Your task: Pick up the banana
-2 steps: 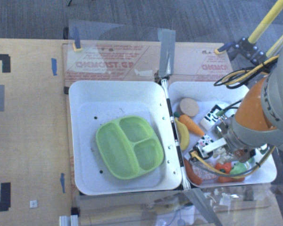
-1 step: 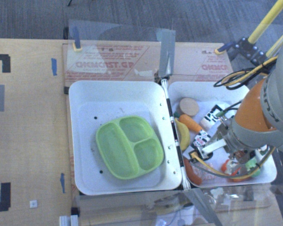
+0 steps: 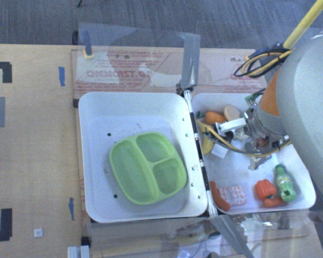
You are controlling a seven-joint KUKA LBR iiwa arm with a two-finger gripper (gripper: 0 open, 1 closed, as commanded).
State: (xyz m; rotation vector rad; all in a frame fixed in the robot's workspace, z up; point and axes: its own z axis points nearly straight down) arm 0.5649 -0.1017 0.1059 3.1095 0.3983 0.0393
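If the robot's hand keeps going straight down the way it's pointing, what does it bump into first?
Probably the bare white floor of the right bin. The hand hangs over an open patch there, with the green bottle off to one side. Depth is hard to judge from above.

My one camera sits fixed above the bench (image 3: 32, 144), looking down at a slant from fairly high, far enough back to take in both bins whole. The floor (image 3: 151, 7) lies along the top of its view and the bench's near edge along the bottom. My arm (image 3: 312, 106) comes in from the right, so my pincer (image 3: 257, 157) shows over the right bin (image 3: 304, 198). The left bin (image 3: 91, 198) lies well off to the pincer's far side, across the shared rims.
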